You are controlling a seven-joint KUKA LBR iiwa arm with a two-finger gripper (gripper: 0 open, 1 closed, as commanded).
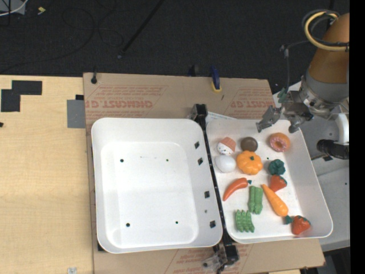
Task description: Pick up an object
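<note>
Jaws open, nothing between them; gripper (282, 120) hangs over the far rim of the right bin (319, 187), just above the donut (279, 142). Right bin also holds a pumpkin (249, 162), egg (224, 163), chili (234, 188), carrot (275, 200), two strawberries (300, 224) and green veg. Left bin (108, 153) sits beside it on cardboard (148, 99).
</note>
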